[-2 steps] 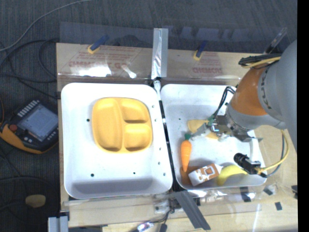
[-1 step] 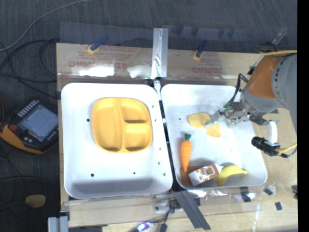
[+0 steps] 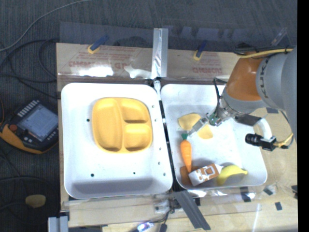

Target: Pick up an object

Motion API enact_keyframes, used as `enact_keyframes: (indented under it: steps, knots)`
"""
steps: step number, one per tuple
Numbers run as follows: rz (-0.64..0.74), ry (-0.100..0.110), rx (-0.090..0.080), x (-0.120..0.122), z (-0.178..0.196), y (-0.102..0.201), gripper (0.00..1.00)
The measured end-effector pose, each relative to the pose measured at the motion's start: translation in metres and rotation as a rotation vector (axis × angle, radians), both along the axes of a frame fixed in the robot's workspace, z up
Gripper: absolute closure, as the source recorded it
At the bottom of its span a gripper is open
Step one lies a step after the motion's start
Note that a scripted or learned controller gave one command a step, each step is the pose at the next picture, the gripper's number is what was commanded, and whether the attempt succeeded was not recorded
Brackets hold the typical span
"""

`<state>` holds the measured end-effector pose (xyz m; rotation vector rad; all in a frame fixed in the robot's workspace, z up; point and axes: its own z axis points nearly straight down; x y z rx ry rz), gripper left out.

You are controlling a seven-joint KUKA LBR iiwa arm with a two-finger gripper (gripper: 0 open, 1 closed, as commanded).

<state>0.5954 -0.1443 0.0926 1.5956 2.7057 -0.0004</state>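
The arm (image 3: 260, 83) reaches in over the right bin (image 3: 251, 175), and its jaws (image 3: 193, 130) are down low near the middle of it, pointed toward the left wall. From where I stand they look narrow and slender, tips close together, but I can't honestly tell whether they are parted or closed, and I see nothing caught between them. The tips sit between two pale yellow pieces: one chip (image 3: 188, 120) just above them and another (image 3: 206, 133) just to the right, both lying flat on the bin floor. Just below is the carrot (image 3: 186, 151), upright along the bin's left side, its green top nearest the tips. Further down in the corner lie a small carton (image 3: 204, 173) and a banana (image 3: 231, 173), touching each other. The left bin (image 3: 77, 178) holds a yellow tray (image 3: 121, 123), well apart from the action. So, by my reckoning, the pick is at the reaching stage: the jaws are down among the things, nothing is lifted, and closing on something and raising it are left to do.
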Motion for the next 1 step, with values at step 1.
enact_keyframes:
  steps: [1]
  knots:
    - [-0.337,-0.01,-0.003,0.0369,-0.0031,0.0304,0.0]
